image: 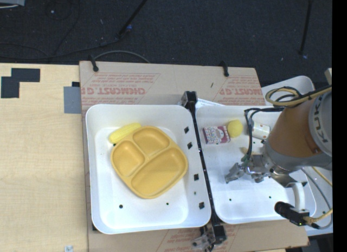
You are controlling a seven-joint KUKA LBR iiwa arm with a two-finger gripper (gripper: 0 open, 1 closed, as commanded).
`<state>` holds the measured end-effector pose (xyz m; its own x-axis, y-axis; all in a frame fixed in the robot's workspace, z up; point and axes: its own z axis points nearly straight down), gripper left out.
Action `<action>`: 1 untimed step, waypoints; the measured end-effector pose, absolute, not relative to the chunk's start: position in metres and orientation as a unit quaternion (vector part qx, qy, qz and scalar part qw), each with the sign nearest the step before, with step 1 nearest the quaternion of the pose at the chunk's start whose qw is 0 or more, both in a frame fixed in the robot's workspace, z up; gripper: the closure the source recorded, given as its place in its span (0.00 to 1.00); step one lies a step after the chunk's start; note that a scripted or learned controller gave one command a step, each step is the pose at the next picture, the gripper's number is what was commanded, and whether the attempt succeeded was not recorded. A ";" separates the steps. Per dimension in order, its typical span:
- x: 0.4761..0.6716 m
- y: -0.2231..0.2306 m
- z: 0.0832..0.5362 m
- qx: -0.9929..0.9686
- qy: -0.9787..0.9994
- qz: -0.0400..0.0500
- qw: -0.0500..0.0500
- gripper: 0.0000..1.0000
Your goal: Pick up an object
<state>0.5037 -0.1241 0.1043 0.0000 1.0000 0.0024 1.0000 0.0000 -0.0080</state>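
While the grey arm with its orange band (290, 131) leans in over the right white plastic bin (238, 207), its pincer (238, 172) hangs low near the middle of that bin, nothing between its fingers; how wide they stand I cannot tell. Filling much of the left white bin (103, 202) lies a yellow three-compartment plastic tray (149, 161), a yellow banana-shaped piece (123, 132) touching its far-left edge. Near the right bin's far edge lie a small pink-and-white packet (216, 134) and, just beside it, a small yellow ball (235, 128).

The bench (38, 159) bears 2 white bins (103, 213) on cardboard (162, 85).
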 end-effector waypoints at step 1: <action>0.503 -0.123 0.087 -0.707 -0.707 0.001 0.002 0.00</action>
